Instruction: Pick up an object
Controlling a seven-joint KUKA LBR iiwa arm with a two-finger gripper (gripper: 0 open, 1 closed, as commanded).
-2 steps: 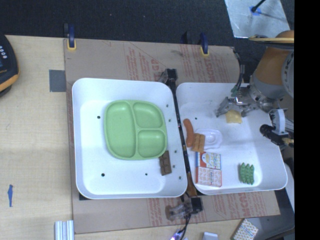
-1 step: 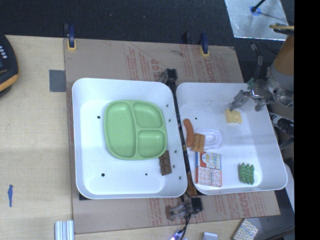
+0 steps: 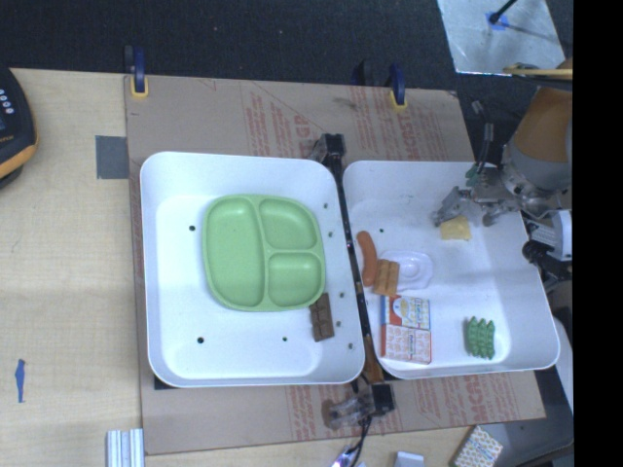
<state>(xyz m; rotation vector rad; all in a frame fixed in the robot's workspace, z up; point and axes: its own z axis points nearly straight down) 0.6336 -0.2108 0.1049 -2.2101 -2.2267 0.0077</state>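
Note:
My gripper [image 3: 470,212] hangs over the far right part of the right bin [image 3: 516,290], with its fingers spread open. A small pale yellow wedge [image 3: 455,229] lies on the bin floor just below and in front of the fingertips, with nothing held between them. Further objects in this bin are an orange sausage [image 3: 367,256], a brown ridged piece [image 3: 387,276], a clear plastic lid [image 3: 417,269], a printed card packet [image 3: 407,329] and a green studded block [image 3: 479,337].
The left bin [image 3: 165,261] holds a green divided plate [image 3: 263,251] and a small brown bar [image 3: 320,317] near its right wall. Clamps [image 3: 334,147] sit where the bins meet, at back and front. A dark device [image 3: 12,125] lies at the far left of the bench.

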